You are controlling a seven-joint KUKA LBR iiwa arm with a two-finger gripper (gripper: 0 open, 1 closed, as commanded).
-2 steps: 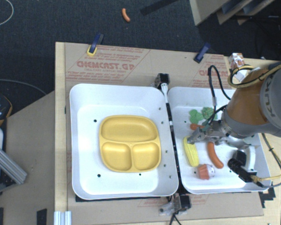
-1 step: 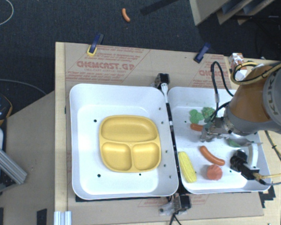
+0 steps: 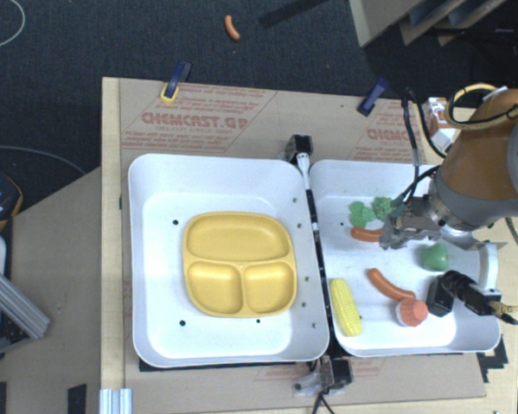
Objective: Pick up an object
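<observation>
Hand [image 3: 394, 236] over slim orange-red carrot [image 3: 366, 235]

**Arm Pose and Gripper Position**

The arm [image 3: 482, 162] enters from the right edge of the camera view and extends leftward at a downward slant. The orange band [image 3: 483, 136] sits on the upper section; below it, the grey wrist housing [image 3: 476, 200] narrows toward the tool end. The gripper [image 3: 399, 228] is mounted at the left end of the wrist, low and pointing down-left. Jaw separation cannot be determined from this angle. Black cables run along the arm's upper side.
</observation>
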